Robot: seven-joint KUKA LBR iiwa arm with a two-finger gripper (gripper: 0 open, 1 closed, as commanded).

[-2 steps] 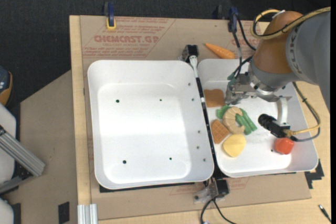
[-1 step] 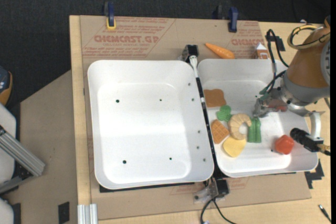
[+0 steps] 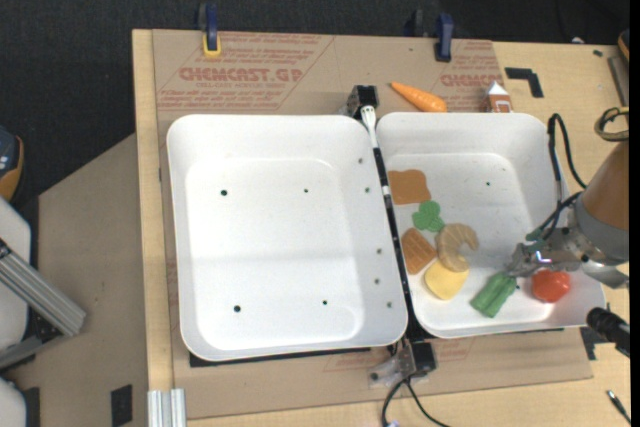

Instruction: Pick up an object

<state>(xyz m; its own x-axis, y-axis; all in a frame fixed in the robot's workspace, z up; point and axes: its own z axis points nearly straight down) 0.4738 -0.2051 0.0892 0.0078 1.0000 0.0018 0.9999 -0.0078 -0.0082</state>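
Camera view, fixed above the bench: two shallow white bins sit side by side on a brown board. The left bin (image 3: 270, 235) is bare white with four small dark dots. The right bin (image 3: 470, 155) holds a cluster of small items in its lower half.

Contents of the right bin:
- an orange-brown flat piece (image 3: 408, 186) near the bin's left wall;
- a green leafy piece (image 3: 428, 216) just below it;
- an orange wedge (image 3: 417, 250) beside a tan rounded piece (image 3: 457, 243), the two touching;
- a yellow lump (image 3: 446, 281) below the tan piece;
- a green elongated block (image 3: 494, 295), tilted, near the front wall;
- a red round object (image 3: 551, 286), glossy, just right of the green block.

The gripper (image 3: 532, 258) enters from the right and sits low over the bin's front right corner, just above and between the green block and the red round object. Whether the claw is released or clenched cannot be told; no item is seen grasped.

An orange carrot-shaped item (image 3: 418, 97) lies on the board behind the right bin.
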